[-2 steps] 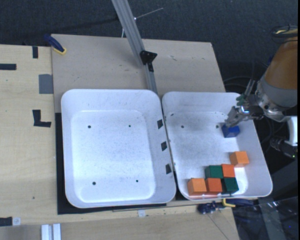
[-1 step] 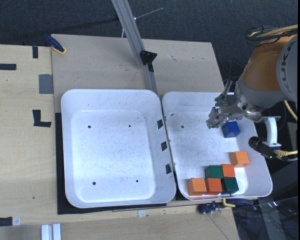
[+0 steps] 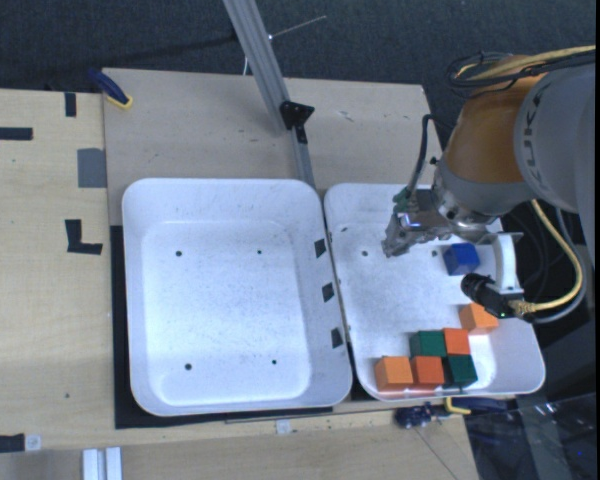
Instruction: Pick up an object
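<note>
Blocks in right bin

white bins, blue block, orange blocks, green blocks

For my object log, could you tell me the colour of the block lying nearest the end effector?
Blue: the block shows best in the camera view.

- Only lettering I can spot: dark characters on my arm's grey casing, right of the orange band, running along the link. Probably the maker's mark, too blurred and cut off to read for sure.
- Black tape marks on the bench at left: angular shapes, not letters or digits.
- Bins, blocks: no legible print, labels or numbers.
</note>
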`<action>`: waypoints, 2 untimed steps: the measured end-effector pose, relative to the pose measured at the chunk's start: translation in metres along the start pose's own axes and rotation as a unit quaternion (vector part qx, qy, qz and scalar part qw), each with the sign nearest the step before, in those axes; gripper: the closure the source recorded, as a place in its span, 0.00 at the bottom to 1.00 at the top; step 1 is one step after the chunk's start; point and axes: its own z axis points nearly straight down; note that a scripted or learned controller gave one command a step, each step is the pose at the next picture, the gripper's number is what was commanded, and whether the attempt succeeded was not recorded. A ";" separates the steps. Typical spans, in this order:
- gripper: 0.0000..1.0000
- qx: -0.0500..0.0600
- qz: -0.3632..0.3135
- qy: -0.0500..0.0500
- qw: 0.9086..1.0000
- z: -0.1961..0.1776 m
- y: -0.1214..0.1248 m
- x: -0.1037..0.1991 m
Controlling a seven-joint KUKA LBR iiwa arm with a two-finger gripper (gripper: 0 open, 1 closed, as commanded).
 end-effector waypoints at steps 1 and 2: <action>1.00 0.000 -0.001 0.000 1.000 0.006 0.002 0.057; 1.00 0.000 -0.001 0.000 1.000 0.004 -0.001 0.121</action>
